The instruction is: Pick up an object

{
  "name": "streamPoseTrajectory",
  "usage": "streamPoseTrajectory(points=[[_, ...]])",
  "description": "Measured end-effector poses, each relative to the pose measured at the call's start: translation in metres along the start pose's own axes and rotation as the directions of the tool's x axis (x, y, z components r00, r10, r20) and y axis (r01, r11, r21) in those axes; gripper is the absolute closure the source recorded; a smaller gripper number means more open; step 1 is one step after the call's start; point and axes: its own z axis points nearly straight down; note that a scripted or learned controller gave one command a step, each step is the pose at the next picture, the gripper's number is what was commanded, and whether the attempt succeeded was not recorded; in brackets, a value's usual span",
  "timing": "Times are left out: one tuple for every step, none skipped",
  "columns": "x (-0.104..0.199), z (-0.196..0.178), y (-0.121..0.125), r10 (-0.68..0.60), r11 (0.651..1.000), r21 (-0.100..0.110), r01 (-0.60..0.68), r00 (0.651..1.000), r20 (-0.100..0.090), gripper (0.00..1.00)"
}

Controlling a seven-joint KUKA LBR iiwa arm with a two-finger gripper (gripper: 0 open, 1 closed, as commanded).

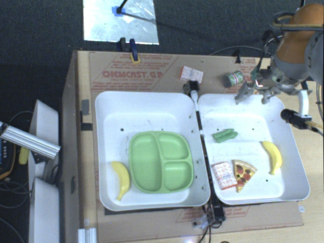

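The two-finger pincer (255, 92) hangs spread wide and empty over the right white plastic bin's (293, 186) far rim, likely staging; the small green pepper-like toy (224, 134) lies below-left of it.

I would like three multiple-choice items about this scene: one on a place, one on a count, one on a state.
1. Where is the pizza slice?
A. right bin
B. left bin
C. on the green plate

2. How many bananas lie in the bins?
A. one
B. two
C. three

3. How do the gripper fingers stand?
A. shut on the green pepper
B. open, holding nothing
C. shut on a banana

Answers:
1 A, it lies near the right bin's front.
2 B, one banana per bin, the other at right.
3 B, the fingers are spread over the bin's far edge.
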Motion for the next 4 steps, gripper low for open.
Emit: streamPoseTrajectory(points=[[0.019,0.076,-0.036,0.002,1.000,0.002,-0.002,1.000,-0.001,0.00],[0.048,0.100,-0.057,0.000,1.000,-0.005,0.000,1.000,-0.001,0.00],[0.046,0.090,-0.057,-0.001,1.000,-0.005,0.001,1.000,0.000,1.00],[0.108,0.006,-0.053,-0.002,1.000,-0.003,0.002,1.000,-0.002,1.00]])
